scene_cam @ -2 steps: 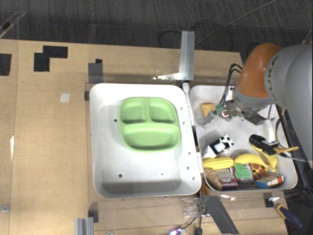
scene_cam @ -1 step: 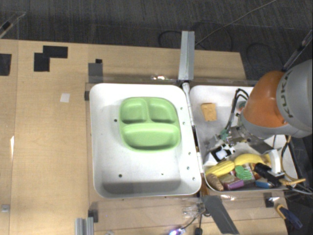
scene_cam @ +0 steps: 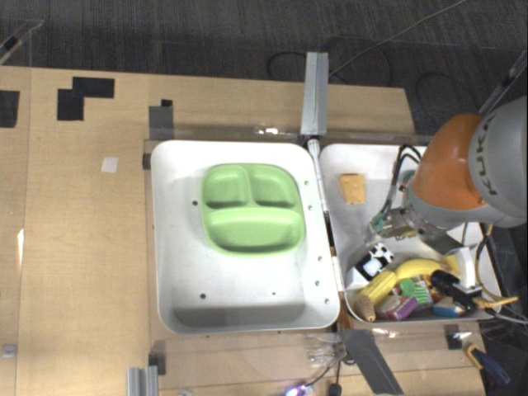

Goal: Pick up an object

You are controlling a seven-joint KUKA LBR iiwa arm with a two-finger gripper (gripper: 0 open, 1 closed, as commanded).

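The right bin holds a tan cracker-like square near its back left. At its front lie a yellow banana, a small black-and-white toy, a purple piece and several other small items. The arm's grey wrist with its orange band hangs over the right bin. My gripper points down just above and behind the black-and-white toy and the banana. Nothing shows between its fingers.
The left bin bears a green divided plate in its middle. A metal post stands behind the wall shared by the bins. Cables trail from the wrist along the right bin's right side.
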